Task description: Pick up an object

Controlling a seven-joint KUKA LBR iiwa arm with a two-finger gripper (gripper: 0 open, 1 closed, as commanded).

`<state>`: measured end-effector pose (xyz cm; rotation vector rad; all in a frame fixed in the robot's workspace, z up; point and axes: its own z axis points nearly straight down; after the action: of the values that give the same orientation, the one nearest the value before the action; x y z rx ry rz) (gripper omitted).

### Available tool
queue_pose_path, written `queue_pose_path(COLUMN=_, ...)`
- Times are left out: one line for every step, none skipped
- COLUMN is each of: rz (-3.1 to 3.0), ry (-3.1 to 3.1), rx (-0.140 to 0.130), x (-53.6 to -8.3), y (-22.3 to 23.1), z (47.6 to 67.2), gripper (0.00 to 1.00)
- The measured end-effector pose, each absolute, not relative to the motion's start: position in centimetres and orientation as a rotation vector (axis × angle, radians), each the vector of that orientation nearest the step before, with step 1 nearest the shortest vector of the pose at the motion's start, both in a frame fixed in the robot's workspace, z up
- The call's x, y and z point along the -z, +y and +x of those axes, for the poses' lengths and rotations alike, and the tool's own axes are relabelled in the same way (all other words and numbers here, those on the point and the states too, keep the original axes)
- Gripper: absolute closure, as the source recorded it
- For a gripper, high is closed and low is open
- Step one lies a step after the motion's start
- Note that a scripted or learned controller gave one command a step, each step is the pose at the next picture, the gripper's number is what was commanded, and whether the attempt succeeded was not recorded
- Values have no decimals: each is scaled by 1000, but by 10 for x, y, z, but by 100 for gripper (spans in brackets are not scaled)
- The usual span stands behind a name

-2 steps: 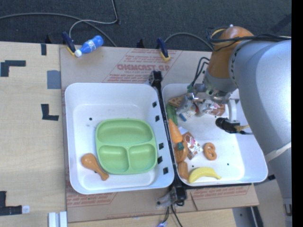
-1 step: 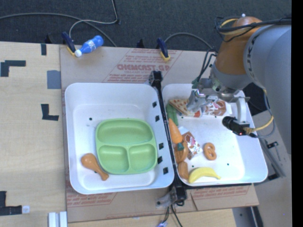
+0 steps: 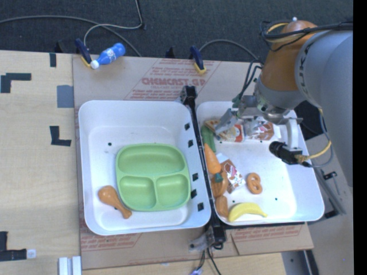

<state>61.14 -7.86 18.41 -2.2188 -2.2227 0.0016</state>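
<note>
Your gripper (image 3: 241,114) is hovering over the far end of the right bin (image 3: 298,202), directly above a red-and-white packet (image 3: 238,132) (whether it is gripping anything, you cannot tell). The packet is lying just beneath it, long axis running across the bin, while the banana (image 3: 246,212) is sitting well nearer you.

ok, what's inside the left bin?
Left bin holds a green divided plate and a toy drumstick beside its lower-left corner. Anything under the plate is hidden.
</note>
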Motion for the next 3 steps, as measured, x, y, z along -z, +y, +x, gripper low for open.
queue_pose_path(rz=-2225, ry=-2231, rx=8, x=-99, y=-96, z=647, gripper=0)
queue_pose_path(rz=-2224, ry=-2231, rx=3, x=-109, y=-97, z=646, gripper=100)
queue_pose_path(rz=-2221, ry=-2223, rx=-1, x=-161, y=-106, z=599, gripper=100)
